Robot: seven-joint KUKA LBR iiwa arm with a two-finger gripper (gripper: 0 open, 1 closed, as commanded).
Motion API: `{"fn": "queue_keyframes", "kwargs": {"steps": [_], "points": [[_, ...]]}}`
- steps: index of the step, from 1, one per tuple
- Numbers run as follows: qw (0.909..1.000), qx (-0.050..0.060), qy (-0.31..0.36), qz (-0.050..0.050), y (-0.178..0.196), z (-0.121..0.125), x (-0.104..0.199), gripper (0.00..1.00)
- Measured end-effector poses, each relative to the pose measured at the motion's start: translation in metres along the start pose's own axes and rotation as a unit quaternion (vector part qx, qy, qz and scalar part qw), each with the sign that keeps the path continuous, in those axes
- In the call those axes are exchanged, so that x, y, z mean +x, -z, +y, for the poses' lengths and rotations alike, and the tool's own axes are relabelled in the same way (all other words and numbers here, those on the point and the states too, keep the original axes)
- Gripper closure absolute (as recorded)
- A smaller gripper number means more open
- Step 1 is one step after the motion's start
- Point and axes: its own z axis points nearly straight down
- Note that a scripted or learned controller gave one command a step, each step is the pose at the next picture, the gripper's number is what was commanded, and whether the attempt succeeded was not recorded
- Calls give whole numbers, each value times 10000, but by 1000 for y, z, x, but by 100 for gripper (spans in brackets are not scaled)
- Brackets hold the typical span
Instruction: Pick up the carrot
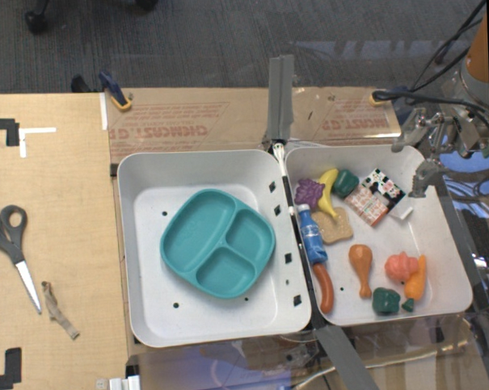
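Observation:
The carrot point(417, 276) is a small orange piece lying in the right bin point(452, 246), near its front right corner. It rests against a pink toy point(399, 266) on its left, with a dark green toy point(386, 300) just in front. My gripper point(428, 167) hangs over the bin's back right rim, well behind the carrot and apart from it, with nothing seen in it.
The right bin also holds a drumstick point(361, 266), a red sausage point(324, 288), a blue bottle point(313, 237), a bread slice point(336, 227), a banana point(327, 191), grapes point(307, 192) and a patterned box point(375, 194). A teal divided plate point(218, 242) lies in the left bin point(142, 259). Scissors point(16, 248) lie on the bench at far left.

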Motion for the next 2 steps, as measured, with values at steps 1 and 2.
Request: {"fn": "queue_keyframes", "kwargs": {"steps": [1, 2], "points": [[9697, -8, 2442, 1, -105, -32, 42, 0], [9673, 53, 2536, -50, -184, -63, 87, 0]]}}
